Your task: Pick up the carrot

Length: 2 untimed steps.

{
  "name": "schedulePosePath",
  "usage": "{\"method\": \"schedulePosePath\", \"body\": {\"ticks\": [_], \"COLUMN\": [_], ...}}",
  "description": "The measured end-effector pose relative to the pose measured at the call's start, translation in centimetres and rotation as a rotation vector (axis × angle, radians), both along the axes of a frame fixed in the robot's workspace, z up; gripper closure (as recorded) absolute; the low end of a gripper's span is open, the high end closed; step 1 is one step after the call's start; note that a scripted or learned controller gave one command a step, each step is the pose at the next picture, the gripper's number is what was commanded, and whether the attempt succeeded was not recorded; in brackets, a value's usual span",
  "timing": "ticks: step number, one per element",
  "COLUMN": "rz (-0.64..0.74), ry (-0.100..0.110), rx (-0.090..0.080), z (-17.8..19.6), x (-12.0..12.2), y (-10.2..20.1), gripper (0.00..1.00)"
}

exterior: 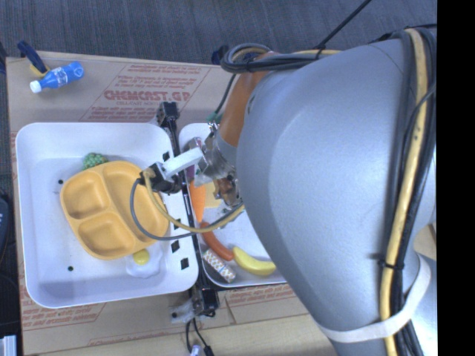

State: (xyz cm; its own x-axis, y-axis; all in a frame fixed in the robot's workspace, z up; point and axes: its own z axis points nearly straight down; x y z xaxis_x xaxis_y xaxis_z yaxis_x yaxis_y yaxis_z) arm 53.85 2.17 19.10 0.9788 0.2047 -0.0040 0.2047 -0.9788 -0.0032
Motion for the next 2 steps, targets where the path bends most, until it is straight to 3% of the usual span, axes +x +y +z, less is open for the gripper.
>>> {"method": "schedulePosePath", "body": {"ticks": [1,2], "rz": [0.0,0.219], "ry": [0.003,-0.001], "rx": [0.0,0.001], "z": [0.0,0.0], "x": [-3.6,-0.7], "y": [-5.3,-7.9], "gripper": [0.0,0.0]}}
